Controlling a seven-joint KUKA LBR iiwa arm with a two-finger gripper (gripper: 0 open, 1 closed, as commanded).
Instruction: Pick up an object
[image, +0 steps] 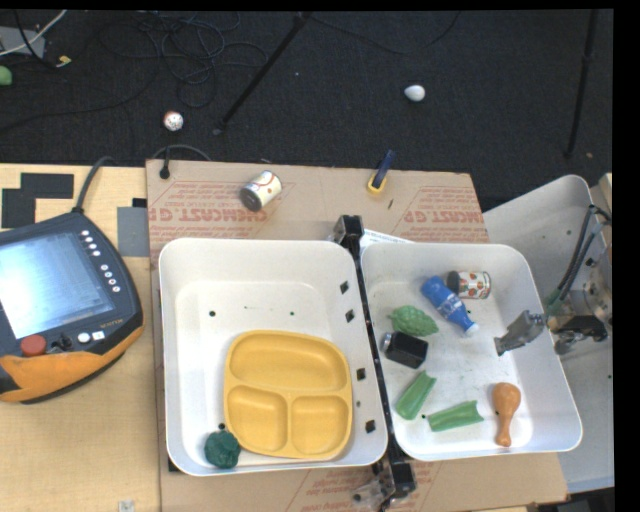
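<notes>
The right bin (560, 420) holds several small objects: a blue bottle (447, 303), a small red-and-white can (472, 284), a lumpy green piece (413, 321), a black box (405, 349), two green pieces (415, 395) (455, 416) and an orange drumstick (506, 408). My gripper (545, 335) hangs over the right bin's right edge, level with the bottle and to its right. It is open, nothing sits between its fingers, and it touches no object.
The left bin (190, 300) holds a yellow divided tray (288, 393) and a dark green ball (222, 449) at its front left. A can (261, 189) and a blue-handled tool (380, 172) lie on the cardboard behind the bins. A control pendant (60, 290) rests at far left.
</notes>
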